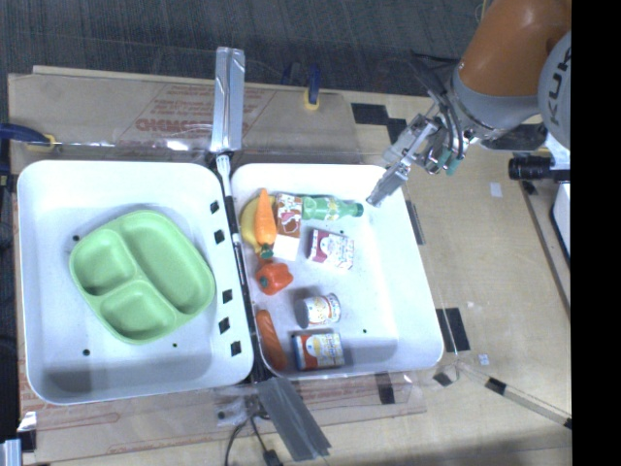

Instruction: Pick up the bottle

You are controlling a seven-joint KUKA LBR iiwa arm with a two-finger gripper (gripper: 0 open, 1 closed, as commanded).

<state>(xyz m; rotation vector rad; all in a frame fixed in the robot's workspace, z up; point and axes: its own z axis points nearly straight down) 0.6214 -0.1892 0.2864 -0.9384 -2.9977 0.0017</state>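
The bottle [328,208] is green with a red and white label. It lies on its side at the back of the right bin [412,289], cap pointing right. My gripper [386,175] hangs over the bin's back right corner, just right of and above the bottle's cap end. It is open, with nothing between its fingers. The orange-banded wrist [509,27] leans in from the upper right.
A banana [249,219], a small carton [331,249], a red pepper [274,277], two cans [320,310] [317,349] and a carrot [270,340] crowd the right bin around the bottle. The left bin [49,357] holds a green divided plate [143,275].
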